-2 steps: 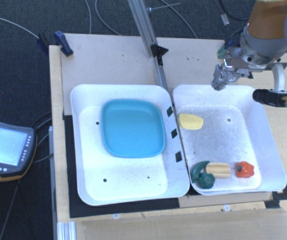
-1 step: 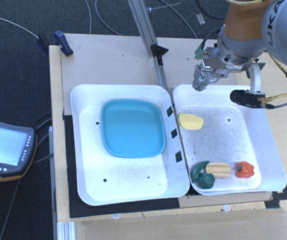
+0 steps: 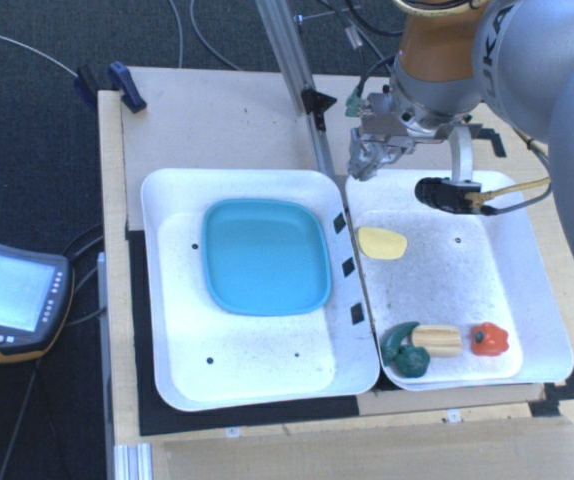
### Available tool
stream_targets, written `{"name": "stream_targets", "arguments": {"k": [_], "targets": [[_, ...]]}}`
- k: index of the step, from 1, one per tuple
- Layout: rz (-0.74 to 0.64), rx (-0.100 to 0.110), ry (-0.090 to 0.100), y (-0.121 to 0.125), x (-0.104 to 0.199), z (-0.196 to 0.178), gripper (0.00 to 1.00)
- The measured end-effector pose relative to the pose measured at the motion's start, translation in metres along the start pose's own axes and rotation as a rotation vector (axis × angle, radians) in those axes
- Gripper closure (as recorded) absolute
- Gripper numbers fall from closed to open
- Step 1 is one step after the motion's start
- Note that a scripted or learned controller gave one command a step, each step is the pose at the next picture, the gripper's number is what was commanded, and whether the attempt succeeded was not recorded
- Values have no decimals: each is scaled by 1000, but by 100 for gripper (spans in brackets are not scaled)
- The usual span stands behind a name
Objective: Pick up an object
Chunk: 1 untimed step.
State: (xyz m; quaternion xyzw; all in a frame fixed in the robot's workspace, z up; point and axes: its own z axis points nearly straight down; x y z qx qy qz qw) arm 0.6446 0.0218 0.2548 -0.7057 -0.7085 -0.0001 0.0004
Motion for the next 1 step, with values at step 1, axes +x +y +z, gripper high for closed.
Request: {"name": "stream_targets", "arguments": {"k": [1], "targets": [[-1,-1,1,-3,57,1,100]]}}
